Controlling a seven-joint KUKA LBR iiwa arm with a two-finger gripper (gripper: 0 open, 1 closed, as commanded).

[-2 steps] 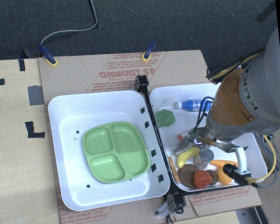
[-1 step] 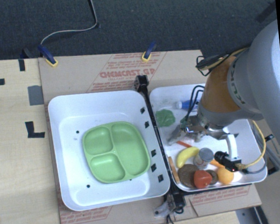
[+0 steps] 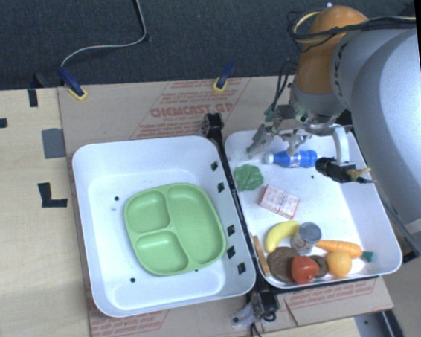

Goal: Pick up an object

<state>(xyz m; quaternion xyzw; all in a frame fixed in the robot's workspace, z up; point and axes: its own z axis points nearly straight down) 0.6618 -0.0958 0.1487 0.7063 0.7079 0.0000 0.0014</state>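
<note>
My gripper (image 3: 276,145) hangs over the far end of the right bin (image 3: 346,202), its two fingers spread open with nothing between them. A blue bottle (image 3: 297,159) lies on its side just below and to the right of the fingertips. To the gripper's lower left lies a green leafy item (image 3: 247,176). A pink packet (image 3: 279,200) rests in the middle of the bin. At the near end are clustered a banana (image 3: 280,233), a tin can (image 3: 309,234), a carrot (image 3: 339,247), a tomato (image 3: 305,268) and a small orange fruit (image 3: 340,264).
The left bin (image 3: 99,213) holds a green divided plate (image 3: 174,228). A black divider (image 3: 228,192) runs between the bins. The grey arm (image 3: 391,107) covers the right bin's far right side.
</note>
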